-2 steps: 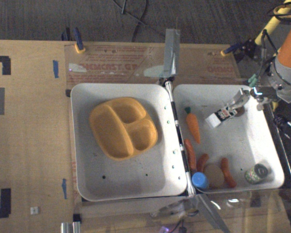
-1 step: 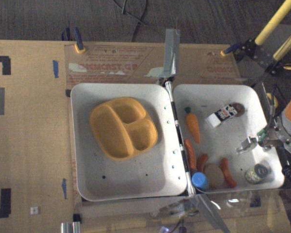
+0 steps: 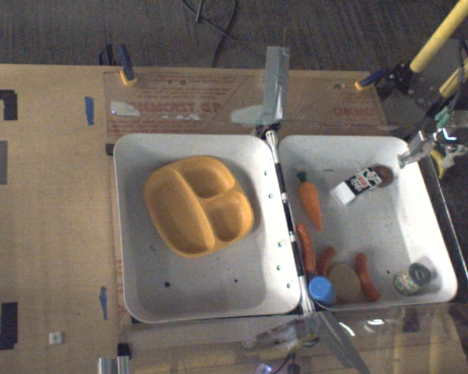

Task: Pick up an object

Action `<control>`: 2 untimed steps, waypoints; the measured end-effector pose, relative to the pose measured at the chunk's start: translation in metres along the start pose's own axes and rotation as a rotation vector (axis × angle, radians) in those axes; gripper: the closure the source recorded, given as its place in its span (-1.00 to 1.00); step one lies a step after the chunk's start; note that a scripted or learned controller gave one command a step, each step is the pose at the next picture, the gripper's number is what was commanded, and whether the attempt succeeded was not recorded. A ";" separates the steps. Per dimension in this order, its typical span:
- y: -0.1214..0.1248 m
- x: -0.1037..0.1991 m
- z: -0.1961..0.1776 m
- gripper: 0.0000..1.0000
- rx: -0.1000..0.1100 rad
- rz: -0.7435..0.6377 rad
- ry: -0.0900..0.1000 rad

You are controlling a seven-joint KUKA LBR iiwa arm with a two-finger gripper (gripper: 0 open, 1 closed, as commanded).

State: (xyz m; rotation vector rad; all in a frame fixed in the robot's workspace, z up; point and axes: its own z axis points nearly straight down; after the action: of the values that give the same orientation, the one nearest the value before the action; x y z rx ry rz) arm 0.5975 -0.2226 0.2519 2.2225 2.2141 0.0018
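On the tan plywood bench point(image 3: 54, 232) above dark carpet, the orange plastic carrot point(image 3: 310, 202) lies in the right white bin point(image 3: 429, 232), left of the small white milk carton point(image 3: 359, 185).

You have an orange divided plate point(image 3: 199, 206) lying flat in the left bin. In the right bin, a carrot point(image 3: 310, 203) lies near the dividing wall, a small white carton point(image 3: 356, 186) rests tilted toward the back, and a blue-capped bottle point(image 3: 321, 290) sits at the front corner.
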 end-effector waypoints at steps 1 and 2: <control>-0.119 0.013 0.121 -1.00 0.007 0.307 0.003; -0.119 0.028 0.126 -1.00 0.008 0.431 0.004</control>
State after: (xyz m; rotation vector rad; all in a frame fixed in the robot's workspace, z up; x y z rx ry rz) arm 0.4790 -0.1940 0.1256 2.6511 1.6925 -0.0012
